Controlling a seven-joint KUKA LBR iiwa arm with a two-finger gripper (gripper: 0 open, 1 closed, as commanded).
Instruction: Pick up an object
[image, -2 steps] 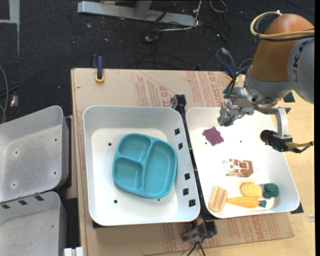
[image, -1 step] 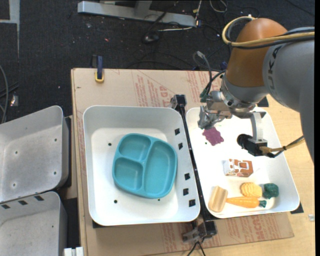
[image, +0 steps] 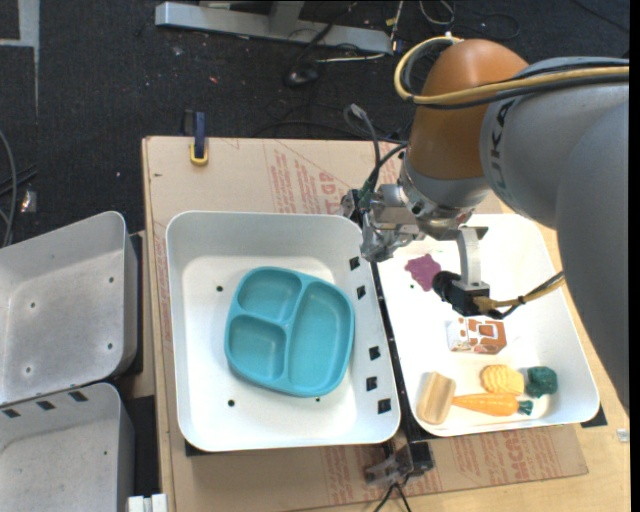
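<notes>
From the camera above the bench, the gripper (image: 383, 238) is hovering at the far left corner of the right bin (image: 545, 330), against the wall shared with the left bin (image: 200, 262). Whether it is clenched or released, I cannot tell. A purple piece (image: 423, 270) is lying just beside it, toward the bin's middle. A carrot (image: 485, 404) is lying lengthwise along the near edge, well apart.

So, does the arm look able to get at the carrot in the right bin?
Probably yes. The carrot lies uncovered near the right bin front edge, and the pincer hangs at that bin's far corner. The tan roll and yellow biscuit crowd it, so room is tight.
</notes>
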